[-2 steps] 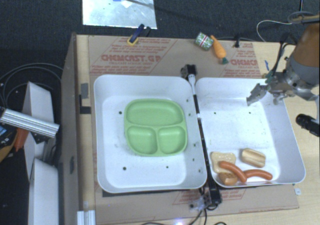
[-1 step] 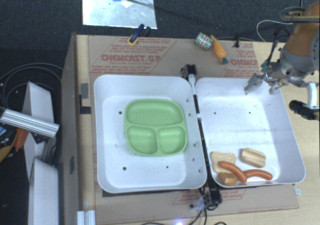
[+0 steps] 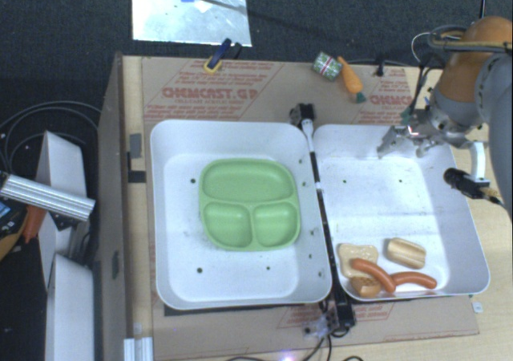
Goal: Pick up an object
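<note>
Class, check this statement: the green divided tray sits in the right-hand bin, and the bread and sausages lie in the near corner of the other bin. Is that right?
Not quite. The camera view shows the green divided tray in the left-hand bin, not the right-hand one. The bread and sausages do lie in the near corner of the other bin.

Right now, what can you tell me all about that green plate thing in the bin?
The green tray is a pale green plate that looks like plastic, with rounded corners. It has three sections: one wide one across the far side and two smaller ones side by side nearer the camera. It lies flat, right way up, about in the middle of the left bin, resting on its white floor. Nothing lies in it or touches it otherwise.
</note>
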`<state>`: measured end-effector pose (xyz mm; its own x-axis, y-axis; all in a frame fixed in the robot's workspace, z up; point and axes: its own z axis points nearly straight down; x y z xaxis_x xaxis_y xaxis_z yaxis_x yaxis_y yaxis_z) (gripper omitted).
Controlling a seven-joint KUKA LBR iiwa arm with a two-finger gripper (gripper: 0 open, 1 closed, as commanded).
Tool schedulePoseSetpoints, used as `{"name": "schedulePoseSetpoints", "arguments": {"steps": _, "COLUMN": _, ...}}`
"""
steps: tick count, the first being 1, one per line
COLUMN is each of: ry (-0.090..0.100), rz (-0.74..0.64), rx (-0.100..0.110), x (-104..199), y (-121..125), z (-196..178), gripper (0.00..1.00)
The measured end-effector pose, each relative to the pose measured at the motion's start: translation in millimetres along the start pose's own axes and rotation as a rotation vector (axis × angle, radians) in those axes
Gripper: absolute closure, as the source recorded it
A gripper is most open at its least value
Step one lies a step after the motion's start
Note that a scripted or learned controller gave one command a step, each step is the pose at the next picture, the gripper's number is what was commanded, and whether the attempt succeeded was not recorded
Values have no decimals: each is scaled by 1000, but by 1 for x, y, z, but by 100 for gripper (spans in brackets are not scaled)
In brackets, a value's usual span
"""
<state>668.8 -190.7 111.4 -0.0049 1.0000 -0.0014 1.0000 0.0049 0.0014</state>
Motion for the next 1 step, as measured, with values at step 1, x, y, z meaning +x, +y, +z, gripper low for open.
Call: {"name": "schedulePoseSetpoints", "arguments": {"steps": 1, "ry": 1, "rz": 2, "rx": 1, "x": 10, "y": -33, "z": 23, "gripper": 0}}
